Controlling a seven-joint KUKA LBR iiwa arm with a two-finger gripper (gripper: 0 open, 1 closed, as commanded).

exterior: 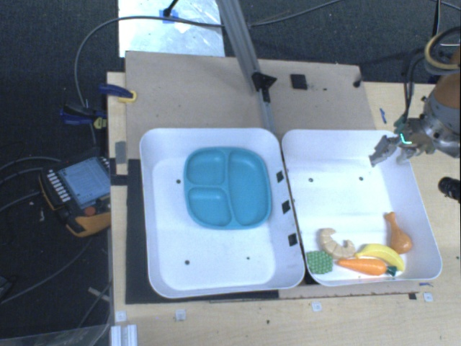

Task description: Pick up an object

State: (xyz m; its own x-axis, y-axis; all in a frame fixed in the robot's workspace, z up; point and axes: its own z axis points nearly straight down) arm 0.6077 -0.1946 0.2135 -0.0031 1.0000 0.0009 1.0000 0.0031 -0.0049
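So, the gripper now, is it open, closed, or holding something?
Gripper: above the far right edge of the right bin, with nothing between its fingers; open or closed cannot be told.

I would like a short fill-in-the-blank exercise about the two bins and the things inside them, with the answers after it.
1. The blue divided plate lies in the ______ bin.
2. The orange carrot lies in the right bin, beside the yellow ______.
3. The blue plate has ______ compartments.
4. The toy foods are gathered near the right bin's ______ edge, away from the gripper.

Missing words: left; banana; three; front (lower)
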